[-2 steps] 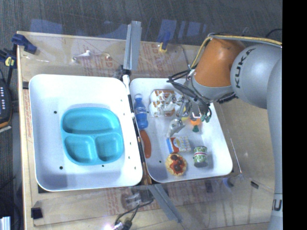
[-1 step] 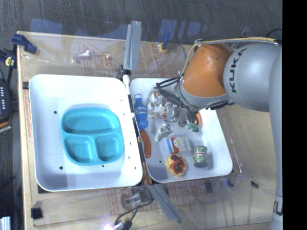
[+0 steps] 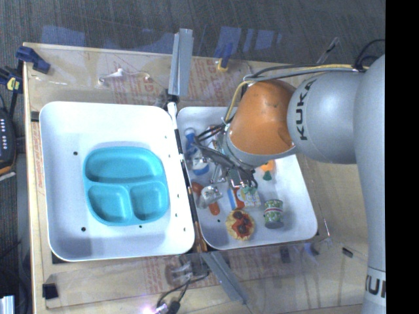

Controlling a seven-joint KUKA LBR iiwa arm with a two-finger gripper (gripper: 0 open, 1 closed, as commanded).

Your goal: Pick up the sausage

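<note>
My gripper [image 3: 211, 193] hangs low over the left half of the right bin [image 3: 302, 201], under the orange wrist band [image 3: 260, 120]. A small reddish-brown piece, probably the sausage [image 3: 215, 209], lies just below and right of the gripper's metal tip. Another small orange-brown bit [image 3: 196, 188] sits to the tip's left by the bin wall. Whether the tip touches either piece is unclear, and the arm hides much of the bin's upper middle.
In the right bin lie a toy pizza slice [image 3: 239, 224], a green and white cup [image 3: 273, 213], an orange item [image 3: 266, 171] and blue items [image 3: 191, 140] near the left wall. The left bin [image 3: 59, 136] holds a blue three-compartment tray [image 3: 124, 185].
</note>
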